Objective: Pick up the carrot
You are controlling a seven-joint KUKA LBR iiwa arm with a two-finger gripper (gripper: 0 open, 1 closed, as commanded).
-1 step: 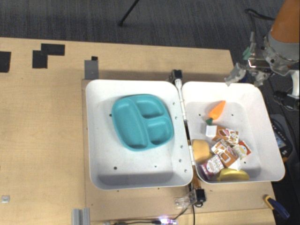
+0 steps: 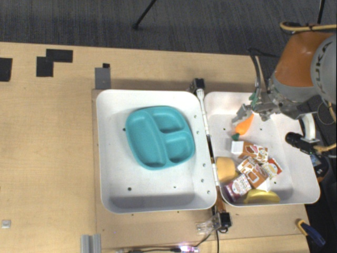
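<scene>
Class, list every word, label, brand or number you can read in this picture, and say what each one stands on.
None can be read.
Snack packets in the right bin: printed red, orange and white, but the print is too small and blurred to read.
Teal tray, carrot, left bin: no text visible.

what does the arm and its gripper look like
The arm is bulky and rounded, grey with a broad orange band above the wrist. The gripper at its end is a smaller grey metal assembly with a small green detail. Thin dark cables run up from it, and a black fitting sticks out below the arm.
</scene>
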